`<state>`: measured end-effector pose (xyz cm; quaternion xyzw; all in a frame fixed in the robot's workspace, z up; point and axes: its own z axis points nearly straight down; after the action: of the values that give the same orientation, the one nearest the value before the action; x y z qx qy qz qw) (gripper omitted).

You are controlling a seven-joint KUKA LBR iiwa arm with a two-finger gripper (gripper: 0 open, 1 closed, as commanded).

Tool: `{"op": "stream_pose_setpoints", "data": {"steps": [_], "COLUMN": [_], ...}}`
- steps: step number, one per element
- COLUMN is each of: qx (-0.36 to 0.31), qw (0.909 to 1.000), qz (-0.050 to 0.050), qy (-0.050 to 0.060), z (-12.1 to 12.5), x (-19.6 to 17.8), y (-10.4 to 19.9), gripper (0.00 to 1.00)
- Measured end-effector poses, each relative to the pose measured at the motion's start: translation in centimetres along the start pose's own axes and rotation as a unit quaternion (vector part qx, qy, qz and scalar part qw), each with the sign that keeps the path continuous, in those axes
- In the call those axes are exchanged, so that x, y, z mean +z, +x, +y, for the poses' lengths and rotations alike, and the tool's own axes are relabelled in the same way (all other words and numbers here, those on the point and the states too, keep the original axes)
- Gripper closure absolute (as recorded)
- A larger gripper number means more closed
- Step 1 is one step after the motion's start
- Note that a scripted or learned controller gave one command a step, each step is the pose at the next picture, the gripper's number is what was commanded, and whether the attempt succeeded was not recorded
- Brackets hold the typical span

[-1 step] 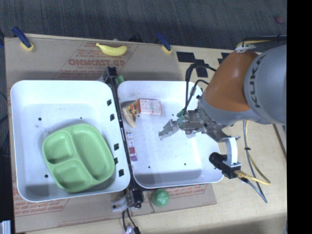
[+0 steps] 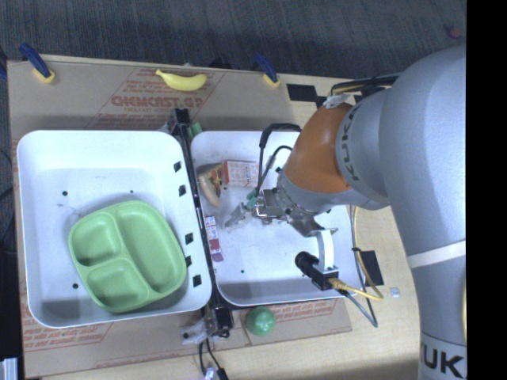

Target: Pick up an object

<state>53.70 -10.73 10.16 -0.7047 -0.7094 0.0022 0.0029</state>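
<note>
Claw hangs low in the right bin, fingers' state impossible to tell. Candidate objects, a small box and a wrapped item, lie at its eleven o'clock. Nothing visibly lifted; grasping remains.

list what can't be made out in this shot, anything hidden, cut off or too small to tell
- Pincer, camera view: its tips blur into the clutter, so open or shut is unclear.
- Right bin: the arm's orange band and wrist cover its upper right part.
- Small box: print too small to read.
- Object beside it: too blurred to identify.
- Arm: cut off by the bottom edge.
</note>
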Motion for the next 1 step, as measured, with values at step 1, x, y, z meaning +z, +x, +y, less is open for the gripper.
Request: {"op": "stream_pose_setpoints", "data": {"steps": [1], "qx": [0.003], "qw": [0.9999], "qz": [0.0], "qy": [0.011], "z": [10.55], "x": [0.89], "y": [0.56], "gripper": [0.0]}}
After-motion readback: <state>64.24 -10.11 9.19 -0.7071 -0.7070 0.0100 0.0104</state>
